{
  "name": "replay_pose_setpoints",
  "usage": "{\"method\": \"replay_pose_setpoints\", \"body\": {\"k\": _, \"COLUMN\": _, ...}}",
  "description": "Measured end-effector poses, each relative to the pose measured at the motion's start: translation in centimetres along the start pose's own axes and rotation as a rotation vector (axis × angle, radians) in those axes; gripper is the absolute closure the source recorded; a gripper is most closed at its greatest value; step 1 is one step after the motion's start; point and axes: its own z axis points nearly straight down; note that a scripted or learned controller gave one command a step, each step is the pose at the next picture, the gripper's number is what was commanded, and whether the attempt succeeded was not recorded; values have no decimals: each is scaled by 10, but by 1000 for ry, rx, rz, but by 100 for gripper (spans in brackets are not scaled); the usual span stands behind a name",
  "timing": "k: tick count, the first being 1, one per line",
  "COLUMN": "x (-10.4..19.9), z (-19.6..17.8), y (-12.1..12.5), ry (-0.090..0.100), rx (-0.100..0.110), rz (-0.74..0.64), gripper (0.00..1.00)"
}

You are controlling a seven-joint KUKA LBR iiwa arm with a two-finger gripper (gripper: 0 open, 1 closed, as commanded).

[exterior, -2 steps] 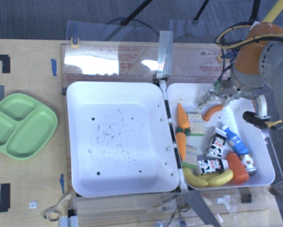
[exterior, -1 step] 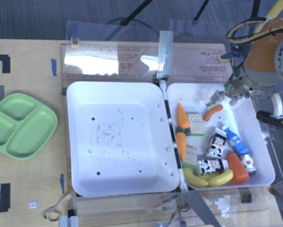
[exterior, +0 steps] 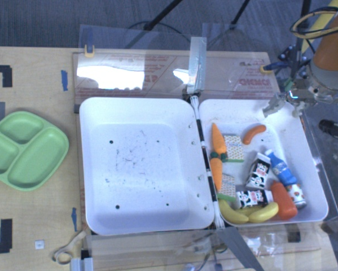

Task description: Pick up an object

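Sausage in right bin, below pincer, grip state unclear

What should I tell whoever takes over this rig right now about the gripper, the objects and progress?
Gripper: above the far right corner of the right white bin, nothing visibly between its fingers.
Objects, all in the right bin: two orange carrots along the left wall, orange sausage, two black-and-white cartons, blue-and-white bottle, yellow banana at the near edge.
The left white bin holds nothing visible.
Done: nothing lifted yet.
Left: descend, grasp one object, lift.
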Motion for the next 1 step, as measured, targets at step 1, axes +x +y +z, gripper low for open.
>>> {"method": "replay_pose_setpoints", "body": {"k": 1, "x": 8, "z": 16, "y": -1, "ry": 1, "rx": 1, "rz": -39, "gripper": 0}}
